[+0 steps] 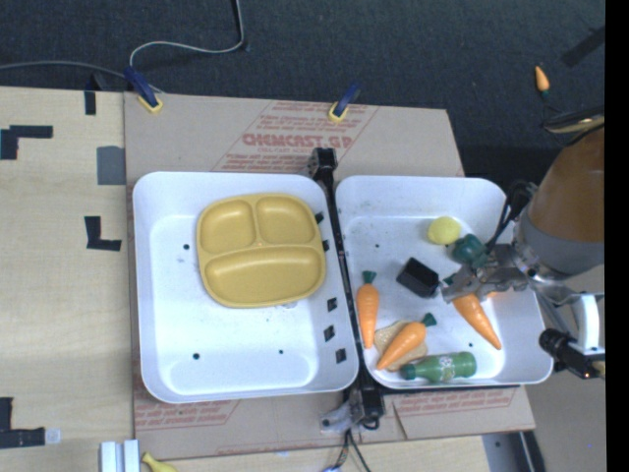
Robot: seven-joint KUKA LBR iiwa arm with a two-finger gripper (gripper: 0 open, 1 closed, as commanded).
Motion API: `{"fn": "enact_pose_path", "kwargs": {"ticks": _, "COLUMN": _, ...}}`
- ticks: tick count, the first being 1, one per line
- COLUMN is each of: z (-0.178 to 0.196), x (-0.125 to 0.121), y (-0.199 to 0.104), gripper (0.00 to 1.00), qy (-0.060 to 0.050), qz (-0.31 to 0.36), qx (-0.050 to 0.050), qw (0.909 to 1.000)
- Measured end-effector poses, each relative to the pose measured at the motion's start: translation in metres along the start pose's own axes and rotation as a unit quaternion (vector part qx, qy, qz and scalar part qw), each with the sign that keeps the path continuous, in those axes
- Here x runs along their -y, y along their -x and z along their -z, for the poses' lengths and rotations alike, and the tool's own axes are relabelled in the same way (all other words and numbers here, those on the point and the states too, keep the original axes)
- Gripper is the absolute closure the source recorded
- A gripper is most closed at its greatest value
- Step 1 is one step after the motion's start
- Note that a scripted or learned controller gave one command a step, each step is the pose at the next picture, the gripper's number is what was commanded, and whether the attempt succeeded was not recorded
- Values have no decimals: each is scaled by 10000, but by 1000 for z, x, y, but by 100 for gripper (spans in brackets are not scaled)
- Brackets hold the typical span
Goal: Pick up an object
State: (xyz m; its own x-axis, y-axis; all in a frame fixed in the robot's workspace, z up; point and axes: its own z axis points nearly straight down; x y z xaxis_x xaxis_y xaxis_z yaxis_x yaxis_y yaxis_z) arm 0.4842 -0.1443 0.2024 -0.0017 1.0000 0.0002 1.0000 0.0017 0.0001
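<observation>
holding three carrots [367, 310], a green bottle [439, 366] and a lemon [444, 230], the right bin [413, 193]

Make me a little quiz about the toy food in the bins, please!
1. True or false: the yellow plate lies in the left bin.
2. How many carrots are in the right bin?
3. Which thing lies nearest the gripper? A) green bottle B) right carrot C) yellow plate

Key
1. True.
2. Three: the left carrot by the divider, the middle carrot and the right carrot.
3. B. It lies just below the gripper.
</observation>
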Motion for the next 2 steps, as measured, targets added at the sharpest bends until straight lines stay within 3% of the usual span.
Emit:
{"fn": "enact_pose_path", "kwargs": {"ticks": 1, "z": 46, "x": 0, "y": -40, "gripper": 100, "qy": 2, "qz": 0, "qx": 2, "qw": 10000}}
{"fn": "enact_pose_path", "kwargs": {"ticks": 2, "z": 52, "x": 0, "y": -89, "gripper": 100, "qy": 0, "qz": 2, "qx": 0, "qw": 10000}}
